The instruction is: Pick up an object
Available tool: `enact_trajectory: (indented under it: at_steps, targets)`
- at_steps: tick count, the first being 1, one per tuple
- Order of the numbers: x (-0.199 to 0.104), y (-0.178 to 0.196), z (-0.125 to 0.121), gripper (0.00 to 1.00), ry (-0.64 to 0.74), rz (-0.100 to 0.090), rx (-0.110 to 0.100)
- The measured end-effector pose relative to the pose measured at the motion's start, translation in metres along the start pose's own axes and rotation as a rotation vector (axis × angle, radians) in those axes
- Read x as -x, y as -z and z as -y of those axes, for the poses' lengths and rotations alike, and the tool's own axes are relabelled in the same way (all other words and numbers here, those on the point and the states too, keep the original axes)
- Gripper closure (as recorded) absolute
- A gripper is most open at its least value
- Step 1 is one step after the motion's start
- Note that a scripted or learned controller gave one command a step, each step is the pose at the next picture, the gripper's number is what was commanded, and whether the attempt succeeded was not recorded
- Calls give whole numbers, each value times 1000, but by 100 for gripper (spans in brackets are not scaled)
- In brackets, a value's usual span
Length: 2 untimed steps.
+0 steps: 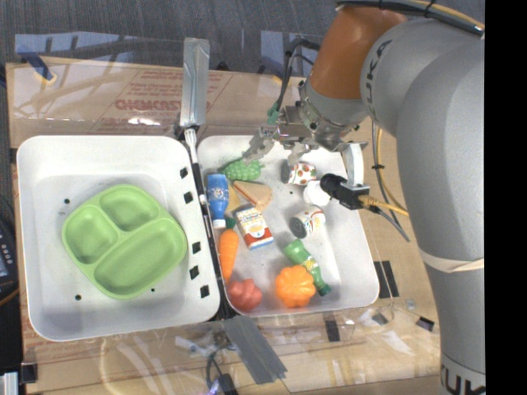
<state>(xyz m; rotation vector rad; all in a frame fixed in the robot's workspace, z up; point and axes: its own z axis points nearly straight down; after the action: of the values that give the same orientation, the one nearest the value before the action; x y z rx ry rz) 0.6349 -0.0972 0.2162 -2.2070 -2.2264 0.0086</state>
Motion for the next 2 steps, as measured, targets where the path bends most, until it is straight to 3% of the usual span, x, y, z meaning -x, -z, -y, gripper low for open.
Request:
enact_trajectory:
  at_steps: [1,2]
  targets:
    - [3,-109,35,0,57,6,14]
    - [-1,-126,67,0,37,3,3]
